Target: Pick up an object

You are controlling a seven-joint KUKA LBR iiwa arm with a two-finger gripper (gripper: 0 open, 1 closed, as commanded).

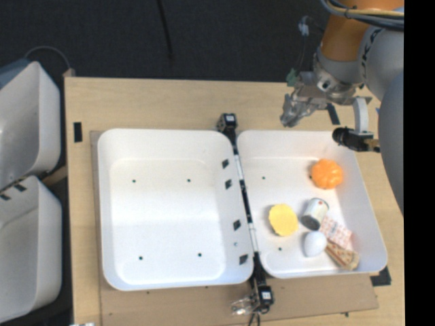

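My gripper (292, 116) hangs above the far rim of the right bin (285, 141), with nothing between its fingers. In the right bin lie an orange ball (327, 173), a yellow disc (283, 219), a small silver can on its side (314, 212), a white egg-shaped thing (313, 243) and a patterned wrapped bar (339, 242). All of these sit well in front of the gripper, toward the near right of the bin.
The left bin (109, 182) stands beside the right one, split from it by a ridge with black clips (239, 195). White padded shapes (20, 128) stand off the bench at the left.
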